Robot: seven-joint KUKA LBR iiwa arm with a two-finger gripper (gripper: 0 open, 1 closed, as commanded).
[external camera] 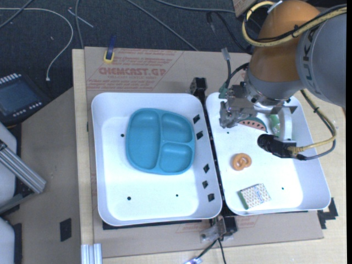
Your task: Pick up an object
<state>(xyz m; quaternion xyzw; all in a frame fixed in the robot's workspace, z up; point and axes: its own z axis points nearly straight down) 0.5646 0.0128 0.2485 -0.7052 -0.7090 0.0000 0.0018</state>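
From my seat the gripper point(228, 120) hangs low over the upper left of the right bin point(308, 194), and I cannot tell whether it is apart or together. The nearest thing is a watermelon slice point(254, 125), lying just to its right, half under the wrist, long axis running across the bin. An orange pretzel point(241, 161) sits nearer me, below the gripper, and a speckled packet point(254, 194) lies further down. I'd judge the slice the likely target
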